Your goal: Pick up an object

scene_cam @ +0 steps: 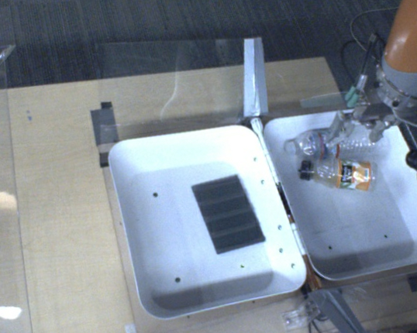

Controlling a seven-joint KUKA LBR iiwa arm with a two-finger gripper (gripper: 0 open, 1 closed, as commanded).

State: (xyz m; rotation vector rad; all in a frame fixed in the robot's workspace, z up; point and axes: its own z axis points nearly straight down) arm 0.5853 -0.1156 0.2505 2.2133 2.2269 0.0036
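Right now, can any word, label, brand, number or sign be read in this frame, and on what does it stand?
None can be read.
Small bottle in the right bin: orange label, print too blurred to read.
Black ridged pad in the left bin: no marking visible.

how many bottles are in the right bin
2, as far as the view shows. A small bottle with an orange label lies near the bin's middle. A clear crumpled bottle lies just behind it, by the gripper, which may hide more.
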